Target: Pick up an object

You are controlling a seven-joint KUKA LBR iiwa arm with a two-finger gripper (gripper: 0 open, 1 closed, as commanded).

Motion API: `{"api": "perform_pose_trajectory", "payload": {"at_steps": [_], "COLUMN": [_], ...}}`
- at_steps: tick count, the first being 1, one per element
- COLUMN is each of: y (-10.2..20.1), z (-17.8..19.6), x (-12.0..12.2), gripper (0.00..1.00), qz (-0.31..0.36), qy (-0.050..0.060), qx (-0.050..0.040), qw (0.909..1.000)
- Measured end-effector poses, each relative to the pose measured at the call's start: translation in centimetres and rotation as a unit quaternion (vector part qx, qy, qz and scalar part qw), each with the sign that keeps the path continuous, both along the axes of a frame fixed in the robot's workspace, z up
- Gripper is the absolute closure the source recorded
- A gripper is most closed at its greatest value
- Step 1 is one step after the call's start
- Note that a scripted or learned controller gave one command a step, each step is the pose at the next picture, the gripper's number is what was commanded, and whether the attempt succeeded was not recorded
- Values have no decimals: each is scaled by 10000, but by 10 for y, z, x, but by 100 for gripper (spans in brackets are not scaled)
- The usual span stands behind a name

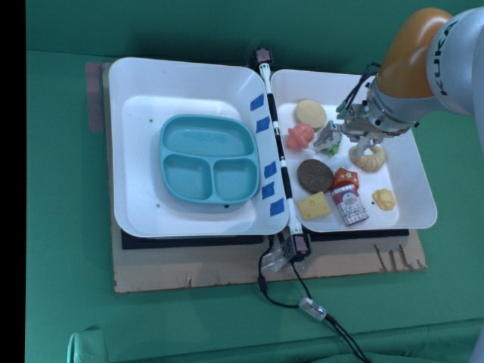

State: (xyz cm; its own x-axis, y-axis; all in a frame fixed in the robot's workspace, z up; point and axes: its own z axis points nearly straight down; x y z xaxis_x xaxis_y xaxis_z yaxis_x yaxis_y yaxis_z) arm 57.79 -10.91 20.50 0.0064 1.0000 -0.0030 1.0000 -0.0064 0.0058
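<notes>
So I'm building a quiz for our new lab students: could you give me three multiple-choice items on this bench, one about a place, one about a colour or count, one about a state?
1. Where does the teal plastic divided tray lie?
A. left white bin
B. right white bin
C. on the green cloth

2. How many compartments has that tray?
A. two
B. three
C. five

3. How does the round dark brown cookie lie?
A. flat on the bin floor
B. stacked on the cheese
C. inside the tray

Key: 1 A, it lies in the left white bin. 2 B, one long section above two smaller ones. 3 A, it lies flat in the right white bin, beside the yellow cheese wedge.
</notes>
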Motion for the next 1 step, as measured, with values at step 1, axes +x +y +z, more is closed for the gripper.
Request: {"api": "perform_pose_trajectory", "payload": {"at_steps": [1], "y": [-2], "z": [16], "x": [3], "gripper": [100], "qz": [-29], "qy": [-69], "qx": [-15], "qw": [10000]}}
